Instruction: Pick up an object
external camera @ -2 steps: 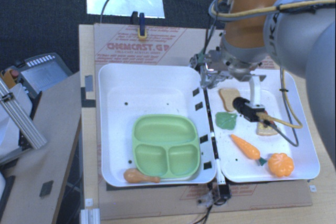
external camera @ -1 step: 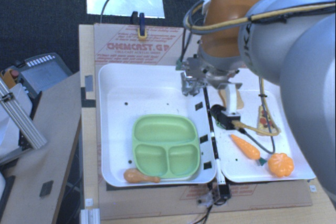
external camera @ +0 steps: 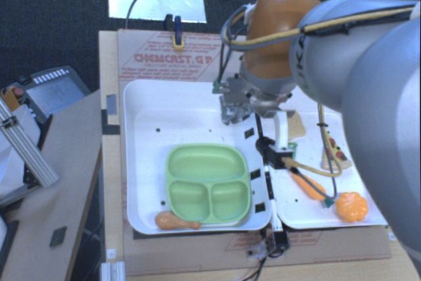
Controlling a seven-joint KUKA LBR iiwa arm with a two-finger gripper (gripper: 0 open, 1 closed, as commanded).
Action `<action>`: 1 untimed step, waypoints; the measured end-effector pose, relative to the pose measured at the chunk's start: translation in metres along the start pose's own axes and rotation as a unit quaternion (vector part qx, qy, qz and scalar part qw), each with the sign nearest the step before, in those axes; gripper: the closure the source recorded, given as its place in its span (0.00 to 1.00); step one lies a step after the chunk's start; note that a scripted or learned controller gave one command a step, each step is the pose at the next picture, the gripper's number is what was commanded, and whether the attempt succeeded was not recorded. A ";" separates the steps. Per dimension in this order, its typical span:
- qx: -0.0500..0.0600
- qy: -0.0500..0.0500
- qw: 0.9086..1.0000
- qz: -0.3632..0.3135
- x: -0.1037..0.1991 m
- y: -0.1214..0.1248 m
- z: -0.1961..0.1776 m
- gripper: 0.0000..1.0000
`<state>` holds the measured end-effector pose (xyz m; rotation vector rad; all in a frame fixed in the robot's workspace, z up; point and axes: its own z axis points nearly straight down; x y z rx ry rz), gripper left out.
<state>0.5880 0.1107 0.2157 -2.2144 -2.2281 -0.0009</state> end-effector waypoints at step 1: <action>0.000 0.000 1.000 0.001 -0.001 0.000 0.000 0.00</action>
